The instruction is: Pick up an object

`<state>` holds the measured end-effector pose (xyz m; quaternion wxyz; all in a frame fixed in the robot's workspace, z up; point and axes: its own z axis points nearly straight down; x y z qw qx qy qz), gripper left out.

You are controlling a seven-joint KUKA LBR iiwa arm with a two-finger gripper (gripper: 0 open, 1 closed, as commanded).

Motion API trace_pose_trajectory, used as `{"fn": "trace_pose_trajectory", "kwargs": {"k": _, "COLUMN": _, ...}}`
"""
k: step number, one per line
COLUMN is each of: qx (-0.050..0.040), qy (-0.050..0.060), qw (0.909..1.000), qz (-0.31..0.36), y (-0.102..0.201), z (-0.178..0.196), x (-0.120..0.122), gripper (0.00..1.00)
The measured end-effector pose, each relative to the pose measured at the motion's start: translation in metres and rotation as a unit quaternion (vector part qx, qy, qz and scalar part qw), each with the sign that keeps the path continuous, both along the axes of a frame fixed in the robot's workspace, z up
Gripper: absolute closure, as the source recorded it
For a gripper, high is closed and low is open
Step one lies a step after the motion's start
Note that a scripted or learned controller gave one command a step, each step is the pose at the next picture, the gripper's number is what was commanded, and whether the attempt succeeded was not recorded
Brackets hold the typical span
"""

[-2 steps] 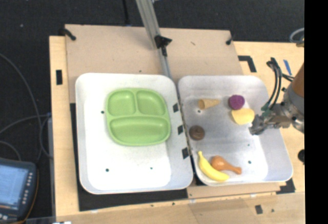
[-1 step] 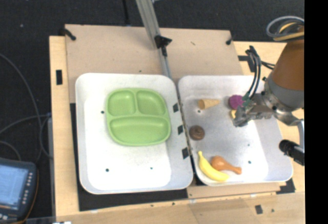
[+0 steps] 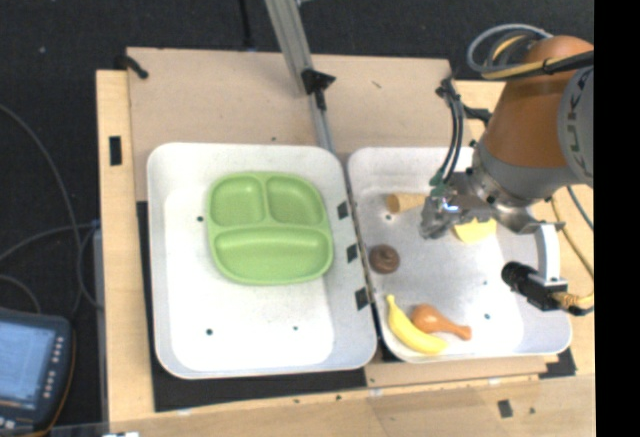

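One gripper hangs low in the right bin, just beside a yellow object; its grip state I cannot tell. Coming down off-centre could nudge that piece aside. Farther out lie cork, brown ball, banana.

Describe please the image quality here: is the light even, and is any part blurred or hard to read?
In the camera view the light is soft and even, with only faint shadows under the banana and the green plate; the white bins look bright, nearly washed out; the picture is slightly soft overall, and the gripper is too blurred and dark to read its fingers.
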<state>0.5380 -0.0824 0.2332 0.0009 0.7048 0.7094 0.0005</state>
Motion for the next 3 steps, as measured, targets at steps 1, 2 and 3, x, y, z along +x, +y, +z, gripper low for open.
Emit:
{"fn": "trace_pose_trajectory", "kwargs": {"k": 1, "qx": 0.0009, "qy": 0.0, "qw": 1.0, "qz": 0.001, "y": 0.046, "z": 0.004, "x": 0.03, "gripper": 1.0}}
{"fn": "trace_pose_trajectory", "kwargs": {"k": 2, "qx": 0.0012, "qy": 0.0, "qw": 1.0, "qz": 0.001, "y": 0.103, "z": 0.014, "x": 0.046, "gripper": 1.0}}
{"fn": "trace_pose_trajectory", "kwargs": {"k": 3, "qx": 0.0011, "qy": 0.0, "qw": 1.0, "qz": 0.001, "y": 0.153, "z": 0.019, "x": 0.058, "gripper": 1.0}}
